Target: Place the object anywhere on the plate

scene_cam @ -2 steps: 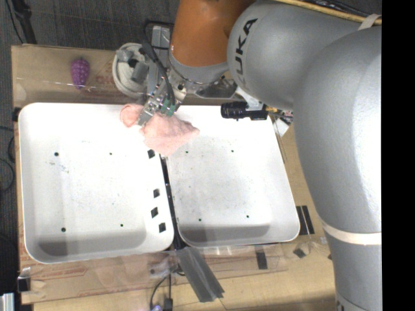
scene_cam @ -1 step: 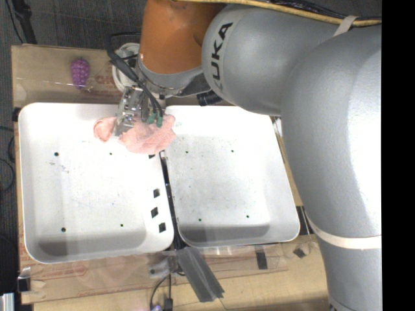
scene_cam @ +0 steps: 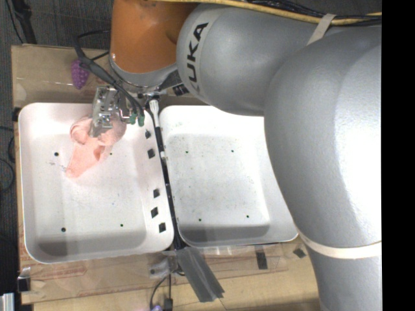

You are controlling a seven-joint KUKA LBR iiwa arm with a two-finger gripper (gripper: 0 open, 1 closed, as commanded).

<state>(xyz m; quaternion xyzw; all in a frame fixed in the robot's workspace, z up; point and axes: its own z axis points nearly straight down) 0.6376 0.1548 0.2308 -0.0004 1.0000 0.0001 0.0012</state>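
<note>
Far left, behind the bins: a small purple thing (scene_cam: 80, 74) on the bench. In the left bin (scene_cam: 39, 238): a soft pink thing (scene_cam: 87, 153), near the back. Right on top of it: the gripper (scene_cam: 102, 125), touching it. Open or shut? Cannot tell. Beside it, the right bin (scene_cam: 224, 232).

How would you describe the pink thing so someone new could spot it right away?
Find the left white bin of the two side by side. In its upper part, right under the arm's claw, lies a soft, crumpled pink object. It is the only coloured thing lying inside either bin.
</note>
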